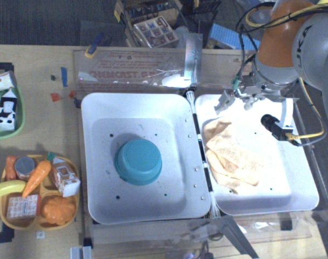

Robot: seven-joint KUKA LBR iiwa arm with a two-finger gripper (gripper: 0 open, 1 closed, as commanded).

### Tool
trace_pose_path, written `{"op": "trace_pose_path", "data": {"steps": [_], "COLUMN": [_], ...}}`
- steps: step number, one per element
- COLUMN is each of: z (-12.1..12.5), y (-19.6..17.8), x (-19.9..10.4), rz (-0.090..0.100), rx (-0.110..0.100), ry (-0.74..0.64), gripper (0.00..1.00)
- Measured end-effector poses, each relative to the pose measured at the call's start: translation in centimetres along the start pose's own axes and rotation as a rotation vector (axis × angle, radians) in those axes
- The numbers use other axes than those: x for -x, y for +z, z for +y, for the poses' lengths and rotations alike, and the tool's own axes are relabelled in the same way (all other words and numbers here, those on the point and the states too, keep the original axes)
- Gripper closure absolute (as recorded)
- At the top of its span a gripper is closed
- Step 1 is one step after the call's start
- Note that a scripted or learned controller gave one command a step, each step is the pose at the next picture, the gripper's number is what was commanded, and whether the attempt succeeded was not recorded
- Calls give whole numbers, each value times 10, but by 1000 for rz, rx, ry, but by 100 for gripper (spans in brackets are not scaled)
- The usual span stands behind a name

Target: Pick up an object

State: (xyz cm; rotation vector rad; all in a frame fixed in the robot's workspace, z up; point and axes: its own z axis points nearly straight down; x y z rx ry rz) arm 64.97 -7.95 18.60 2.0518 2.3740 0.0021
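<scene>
A: Camera view: claw [235, 97] hangs over right bin's [304, 196] far edge, fingers apart, nothing between them.
B: Cloth [230, 155] lies just below claw, long axis diagonal. Bowl [139, 161] sits well left.

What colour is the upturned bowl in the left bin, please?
Teal blue; the bowl shows plainly in the camera view.

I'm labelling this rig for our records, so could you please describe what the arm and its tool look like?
The arm is grey and rounded, with an orange band above the wrist. Black and yellow cables loop around it. The tool is small, metallic grey.
</scene>
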Motion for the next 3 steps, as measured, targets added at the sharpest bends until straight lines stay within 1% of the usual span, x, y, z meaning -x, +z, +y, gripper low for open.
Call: {"op": "trace_pose_path", "data": {"steps": [1,2,3], "z": [-8,-6,-6], "y": [98,86,86], "x": [29,29,29], "rz": [0,-2,-2], "rx": [3,9,9], "ry": [-2,-4,-4], "gripper": [0,100,0]}}
